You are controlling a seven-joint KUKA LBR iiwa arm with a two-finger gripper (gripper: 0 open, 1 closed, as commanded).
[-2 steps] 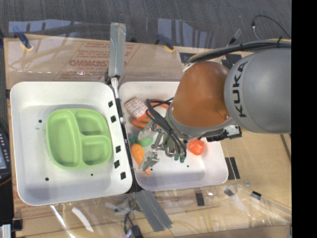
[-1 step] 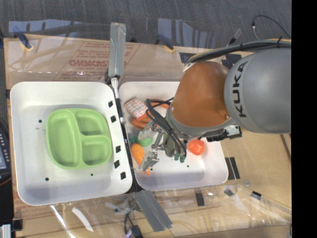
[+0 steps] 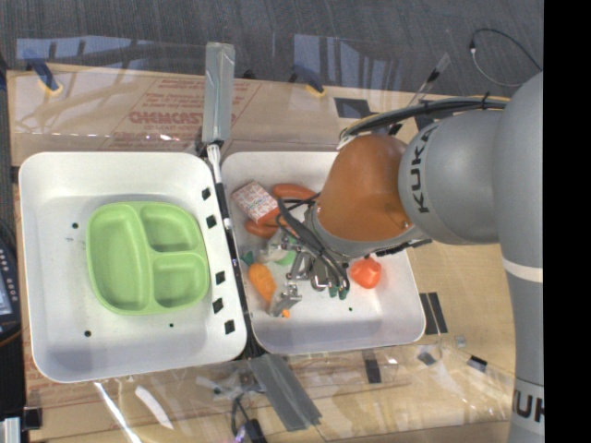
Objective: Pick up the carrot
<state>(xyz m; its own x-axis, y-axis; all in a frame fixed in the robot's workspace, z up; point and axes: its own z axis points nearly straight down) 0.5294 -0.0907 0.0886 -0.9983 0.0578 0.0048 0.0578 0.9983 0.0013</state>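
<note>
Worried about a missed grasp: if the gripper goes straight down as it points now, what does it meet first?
Probably the carrot, just beside the gripper; depth is unclear, so it could meet the bin floor instead.

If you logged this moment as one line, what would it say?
task: pick up carrot | gripper: low in right bin, beside carrot | carrot: lying in bin, not lifted | green tray: in left bin

grey arm (image 3: 480, 178), orange band (image 3: 365, 192), black kuka lettering
</note>
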